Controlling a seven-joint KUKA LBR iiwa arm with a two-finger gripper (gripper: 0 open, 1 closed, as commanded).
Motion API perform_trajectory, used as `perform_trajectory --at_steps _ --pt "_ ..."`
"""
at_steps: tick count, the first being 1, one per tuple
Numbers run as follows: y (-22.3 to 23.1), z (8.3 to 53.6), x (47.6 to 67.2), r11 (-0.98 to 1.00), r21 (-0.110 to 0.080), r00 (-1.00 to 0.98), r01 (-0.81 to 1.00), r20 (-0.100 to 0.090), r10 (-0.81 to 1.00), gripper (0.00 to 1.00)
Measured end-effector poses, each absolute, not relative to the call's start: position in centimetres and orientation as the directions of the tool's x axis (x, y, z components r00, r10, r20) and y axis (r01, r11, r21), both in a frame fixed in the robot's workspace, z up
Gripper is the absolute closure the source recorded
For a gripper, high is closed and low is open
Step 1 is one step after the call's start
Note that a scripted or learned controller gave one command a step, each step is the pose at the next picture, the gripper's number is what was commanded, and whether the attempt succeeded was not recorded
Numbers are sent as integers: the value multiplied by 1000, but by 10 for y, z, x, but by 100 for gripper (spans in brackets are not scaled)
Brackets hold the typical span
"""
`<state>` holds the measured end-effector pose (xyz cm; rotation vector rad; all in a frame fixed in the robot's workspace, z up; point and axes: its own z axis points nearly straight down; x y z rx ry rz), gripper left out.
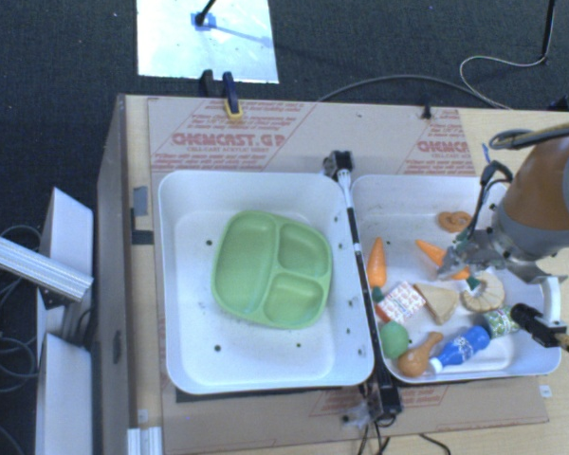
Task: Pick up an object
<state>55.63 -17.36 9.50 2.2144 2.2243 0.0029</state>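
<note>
Now the tool (452, 265) hangs low over the right bin (398, 197) beside an orange carrot piece (431, 250), its grip impossible to read, so it should centre before lifting.

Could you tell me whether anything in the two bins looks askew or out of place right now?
The green divided plate in the left bin lies rotated, its edges at a slant to the bin's walls. In the right bin the toy food is jumbled together, and a carrot lies against the divider. Nothing looks spilled or damaged.
</note>
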Motion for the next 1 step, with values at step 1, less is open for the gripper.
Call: perform_trajectory --at_steps 1 --pt "-82 215 581 4 5 -4 1000 0 1000 100"
